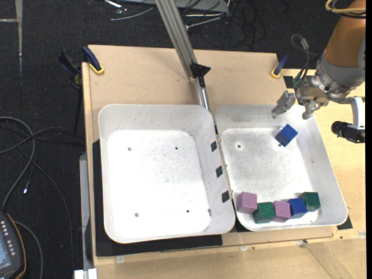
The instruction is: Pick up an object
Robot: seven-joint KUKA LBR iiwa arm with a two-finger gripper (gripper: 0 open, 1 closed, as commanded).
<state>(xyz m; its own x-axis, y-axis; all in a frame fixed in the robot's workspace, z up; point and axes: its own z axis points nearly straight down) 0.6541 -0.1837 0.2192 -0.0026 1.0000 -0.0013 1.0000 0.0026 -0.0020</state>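
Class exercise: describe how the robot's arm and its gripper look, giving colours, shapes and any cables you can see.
The arm is rounded, with an orange band above a grey wrist section. The gripper is grey metal with two short fingers. A thin grey cable loops beside the wrist.

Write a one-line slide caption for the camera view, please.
The tool hangs open above a blue block in the right bin; five more blocks line its near edge.

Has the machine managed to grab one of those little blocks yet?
Not that I can see. The pincer hangs open above the right bin, with a blue block just below it, not between its fingers. Five more blocks sit along the near edge. The grab remains.
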